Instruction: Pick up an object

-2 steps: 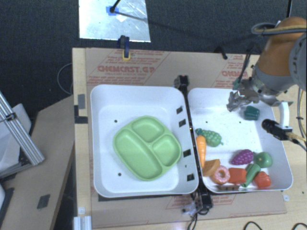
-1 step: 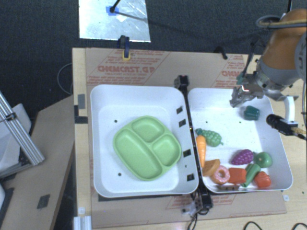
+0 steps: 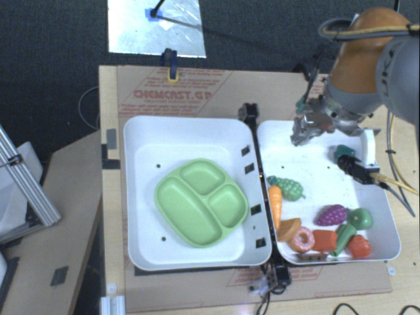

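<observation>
At twelve o'clock in the right bin (image 3: 387, 238), the gripper (image 3: 303, 134), grip state unclear, should descend squarely toward the carrot (image 3: 275, 203) at six.

Bench (image 3: 197, 87) bearing two white bins (image 3: 141, 143)

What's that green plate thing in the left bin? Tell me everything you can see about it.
The green divided plate looks like smooth, pale green plastic with rounded corners and a raised rim. Ridges split it into three compartments: one long section along its left side and two smaller ones on its right. It lies flat, right side up, turned at a slant, near the middle of the left white bin. It touches the bin floor alone.
</observation>
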Robot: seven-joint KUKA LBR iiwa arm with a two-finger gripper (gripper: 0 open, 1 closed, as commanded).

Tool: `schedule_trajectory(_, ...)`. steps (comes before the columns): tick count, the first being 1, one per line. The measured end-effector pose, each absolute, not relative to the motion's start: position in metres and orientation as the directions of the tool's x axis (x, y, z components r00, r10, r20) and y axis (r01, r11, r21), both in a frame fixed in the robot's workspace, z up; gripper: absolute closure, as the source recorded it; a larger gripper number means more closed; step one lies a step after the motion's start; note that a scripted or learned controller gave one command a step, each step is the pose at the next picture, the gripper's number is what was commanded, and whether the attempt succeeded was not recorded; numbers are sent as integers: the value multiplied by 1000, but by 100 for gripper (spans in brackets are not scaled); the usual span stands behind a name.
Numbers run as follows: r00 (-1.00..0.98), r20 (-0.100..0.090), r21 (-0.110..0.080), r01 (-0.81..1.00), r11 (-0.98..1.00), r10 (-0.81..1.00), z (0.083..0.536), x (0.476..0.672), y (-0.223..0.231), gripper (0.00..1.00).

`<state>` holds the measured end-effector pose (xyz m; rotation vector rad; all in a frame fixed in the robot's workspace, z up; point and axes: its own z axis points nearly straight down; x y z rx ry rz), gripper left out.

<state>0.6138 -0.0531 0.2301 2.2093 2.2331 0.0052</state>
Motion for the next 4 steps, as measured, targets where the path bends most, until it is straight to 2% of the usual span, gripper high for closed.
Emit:
schedule_trajectory(1, -8, 2, -1, 1000, 8, 1000, 222, 594, -10, 100)
schedule_trajectory(2, -8, 1, 2, 1000, 8, 1000, 234, 591, 19, 100)
schedule_trajectory(3, -6, 0, 0, 1000, 6, 1000, 217, 596, 28, 100)
schedule_trajectory(4, 0, 0, 2, 1000, 0, 1000, 226, 596, 11, 100)
